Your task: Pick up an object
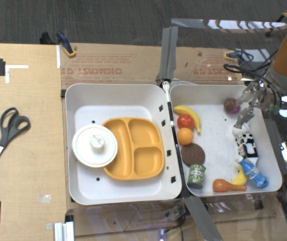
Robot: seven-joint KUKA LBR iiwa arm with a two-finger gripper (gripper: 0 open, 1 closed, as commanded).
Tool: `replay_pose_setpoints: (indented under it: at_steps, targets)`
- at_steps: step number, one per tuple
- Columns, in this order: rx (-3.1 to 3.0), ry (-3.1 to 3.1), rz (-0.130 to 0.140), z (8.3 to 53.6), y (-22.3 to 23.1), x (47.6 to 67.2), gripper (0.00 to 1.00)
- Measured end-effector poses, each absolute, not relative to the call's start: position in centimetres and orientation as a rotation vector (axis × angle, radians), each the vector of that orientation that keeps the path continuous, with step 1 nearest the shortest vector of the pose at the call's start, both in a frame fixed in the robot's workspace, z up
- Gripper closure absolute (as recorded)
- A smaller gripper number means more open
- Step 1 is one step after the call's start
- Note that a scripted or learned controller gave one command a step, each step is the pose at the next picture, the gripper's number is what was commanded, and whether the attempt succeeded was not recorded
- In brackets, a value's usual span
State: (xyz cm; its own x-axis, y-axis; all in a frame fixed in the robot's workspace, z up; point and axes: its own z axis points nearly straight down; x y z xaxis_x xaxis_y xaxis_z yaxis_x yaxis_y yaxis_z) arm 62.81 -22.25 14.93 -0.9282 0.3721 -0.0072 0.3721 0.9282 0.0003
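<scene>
— What could have gone wrong at this moment?

— I start from the biggest things. The right bin (271,134) was crowded along its far wall, and the arm (286,59) came in just over that side, so the wall gave little room. The left bin (73,185) carried the yellow tray (138,154) and the white lid (95,144), but those were well apart from the arm. Near the arm lay the black-and-white toy (246,145), the blue bottle (254,174) and the purple ball (231,105). I judged that a descent could land between them, push one aside and close on nothing, or nip the ball, which would probably roll away.

— And the hand?

— The hand (247,112) hung above the toy, beside the ball. Its metal fingers (245,117) pointed downward, and it looked slightly parted, but I could not tell how far it was open. I saw nothing between the fingers, and no clear contact with any object
</scene>
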Motion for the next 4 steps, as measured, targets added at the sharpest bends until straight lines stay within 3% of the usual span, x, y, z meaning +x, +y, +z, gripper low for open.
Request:
replay_pose_setpoints:
  at_steps: [1, 2, 3, 4]
  targets:
    - [0.65, 3.071, -0.001, 9.3, -20.3, 56.4, 0.0]
    - [0.644, 3.066, -0.003, 10.3, -20.3, 56.6, 1.0]
    - [0.973, 2.981, -0.001, 9.4, -22.1, 63.5, 1.0]
    - [1.304, 2.878, -0.001, 9.0, -21.9, 64.4, 1.0]
